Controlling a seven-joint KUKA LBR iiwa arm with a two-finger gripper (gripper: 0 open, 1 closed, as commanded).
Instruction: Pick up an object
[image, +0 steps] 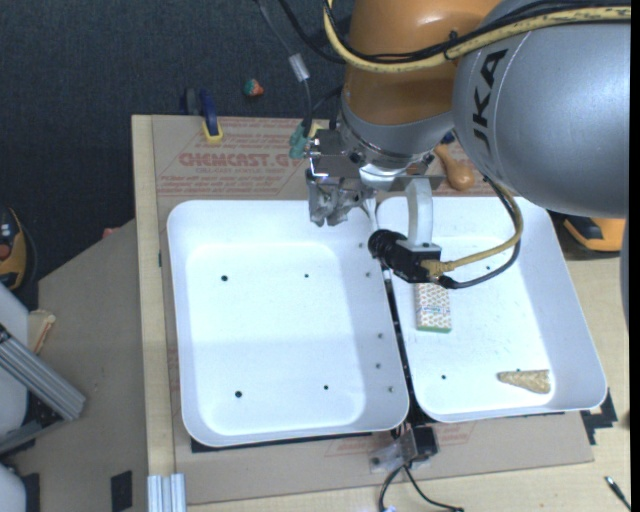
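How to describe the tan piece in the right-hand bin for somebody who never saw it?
Find the white bin on the view's right. In its near right corner lies the tan wedge. Its one neighbour, a pale rectangular packet by the middle rim, is four-sided; the wedge is triangular and brown.

A small flat packet (433, 307), pale with a greenish speckled print, lies in the right-hand bin (500, 310) close to its left wall, its long side running front to back. A tan wedge (525, 380), perhaps a chip or a crust, lies flat near that bin's front right corner, well apart from the packet.
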